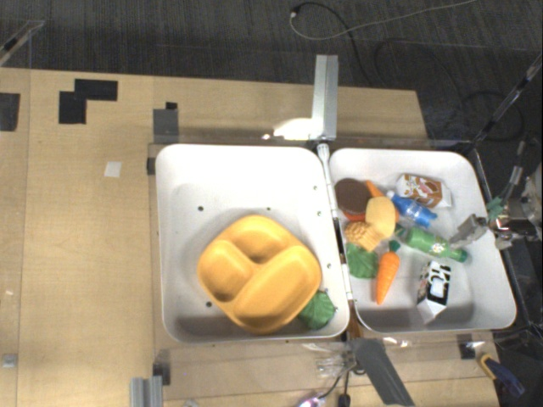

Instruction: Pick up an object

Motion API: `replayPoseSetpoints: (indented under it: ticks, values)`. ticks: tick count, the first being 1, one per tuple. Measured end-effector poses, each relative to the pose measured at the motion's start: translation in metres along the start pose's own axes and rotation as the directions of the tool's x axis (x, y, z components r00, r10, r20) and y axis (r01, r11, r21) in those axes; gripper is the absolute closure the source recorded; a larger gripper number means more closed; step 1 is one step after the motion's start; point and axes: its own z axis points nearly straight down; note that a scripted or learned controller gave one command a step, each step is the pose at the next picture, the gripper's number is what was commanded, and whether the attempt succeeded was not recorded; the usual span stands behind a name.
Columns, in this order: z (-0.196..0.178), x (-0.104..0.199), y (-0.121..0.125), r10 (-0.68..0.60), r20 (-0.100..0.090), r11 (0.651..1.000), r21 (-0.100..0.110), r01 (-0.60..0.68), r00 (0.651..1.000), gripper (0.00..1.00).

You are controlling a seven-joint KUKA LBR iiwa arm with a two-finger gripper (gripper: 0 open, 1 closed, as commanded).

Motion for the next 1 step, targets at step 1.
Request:
replayPoseSetpoints:
  ticks: [1]
  values:
    - [0.1238, 0.0240, 0.0539, -0.082, -0.001, 0.997, 0.002, 0.082, 0.997, 0.00]
